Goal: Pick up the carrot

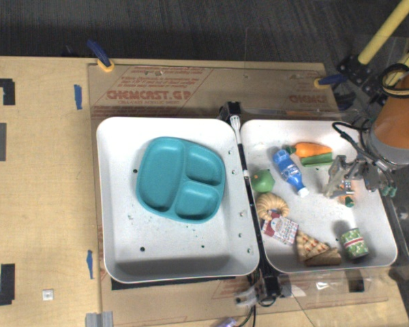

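Claw [339,182] beside carrot [312,151], holding nothing; can't tell how far open. Shift toward carrot, straddle its middle, avoid blue bottle [289,172].

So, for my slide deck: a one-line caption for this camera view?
Gripper hovers in the right bin beside the carrot and blue bottle; teal tray in left bin.

Arm [395,125] cut off at right edge
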{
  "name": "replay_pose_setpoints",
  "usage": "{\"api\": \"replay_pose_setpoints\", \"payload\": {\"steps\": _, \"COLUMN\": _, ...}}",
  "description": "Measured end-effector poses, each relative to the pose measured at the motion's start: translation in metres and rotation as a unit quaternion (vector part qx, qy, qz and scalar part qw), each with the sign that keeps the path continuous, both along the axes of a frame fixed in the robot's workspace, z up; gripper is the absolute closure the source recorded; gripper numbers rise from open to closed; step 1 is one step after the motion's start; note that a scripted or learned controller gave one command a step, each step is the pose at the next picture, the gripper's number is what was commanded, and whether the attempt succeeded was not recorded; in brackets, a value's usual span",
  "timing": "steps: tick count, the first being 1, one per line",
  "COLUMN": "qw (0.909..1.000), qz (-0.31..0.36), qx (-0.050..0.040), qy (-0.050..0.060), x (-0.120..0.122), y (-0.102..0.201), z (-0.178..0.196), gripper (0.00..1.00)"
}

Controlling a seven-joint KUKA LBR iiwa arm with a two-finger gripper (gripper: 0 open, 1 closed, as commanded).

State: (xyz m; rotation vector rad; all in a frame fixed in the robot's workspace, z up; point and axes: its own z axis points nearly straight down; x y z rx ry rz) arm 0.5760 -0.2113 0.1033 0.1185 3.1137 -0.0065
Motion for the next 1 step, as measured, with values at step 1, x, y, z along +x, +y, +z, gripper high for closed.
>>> {"api": "replay_pose_setpoints", "payload": {"steps": 1, "qw": 1.0000, "qz": 0.000, "qx": 0.0004, "qy": 0.001, "x": -0.0005, "y": 0.0003, "z": -0.0010, "gripper": 0.00}}
